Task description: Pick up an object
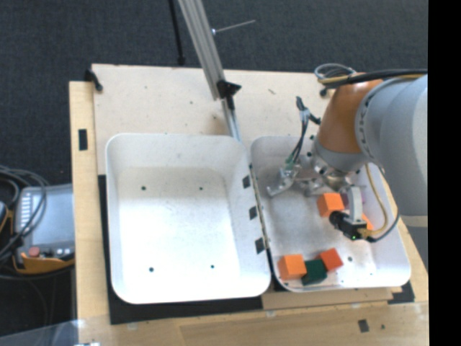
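Orange block (330, 203) lies in the right bin (385, 265), around its middle, just under my wrist and touching or nearly touching my gripper (310, 184). Whether my gripper is open, closed, or closed on that block, I cannot tell; my own arm hides it. Three more blocks sit together at the right bin's near edge: a second orange one (292, 265), a green one (315, 272) beside it, and a red one (331, 259) against the green. The left bin (180, 215) adjoins the right bin's left wall.
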Motion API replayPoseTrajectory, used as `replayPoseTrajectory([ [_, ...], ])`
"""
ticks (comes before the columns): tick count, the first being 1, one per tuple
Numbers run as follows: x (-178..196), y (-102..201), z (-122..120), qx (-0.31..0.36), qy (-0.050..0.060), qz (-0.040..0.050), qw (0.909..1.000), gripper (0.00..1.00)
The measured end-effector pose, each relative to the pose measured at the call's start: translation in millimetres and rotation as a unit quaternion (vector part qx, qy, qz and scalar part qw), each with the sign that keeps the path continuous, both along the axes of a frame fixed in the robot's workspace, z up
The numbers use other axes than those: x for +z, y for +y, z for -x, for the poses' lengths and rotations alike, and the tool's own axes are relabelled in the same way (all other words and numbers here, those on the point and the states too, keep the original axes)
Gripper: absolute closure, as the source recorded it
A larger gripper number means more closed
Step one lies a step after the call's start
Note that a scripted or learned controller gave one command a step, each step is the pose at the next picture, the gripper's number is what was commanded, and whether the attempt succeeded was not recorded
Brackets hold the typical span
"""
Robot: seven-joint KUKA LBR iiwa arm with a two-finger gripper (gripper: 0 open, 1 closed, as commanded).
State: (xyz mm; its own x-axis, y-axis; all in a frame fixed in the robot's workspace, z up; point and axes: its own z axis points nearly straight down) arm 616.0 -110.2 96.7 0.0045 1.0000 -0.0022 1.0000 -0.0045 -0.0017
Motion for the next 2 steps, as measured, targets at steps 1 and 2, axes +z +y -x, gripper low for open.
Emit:
replayPoseTrajectory([
  [1, 12, 0, -1, -0.003, -0.002, -0.0011, 1.0000, 1.00],
  [2, 57, -3, 2, -0.001, -0.004, -0.0009, 1.0000, 1.00],
])
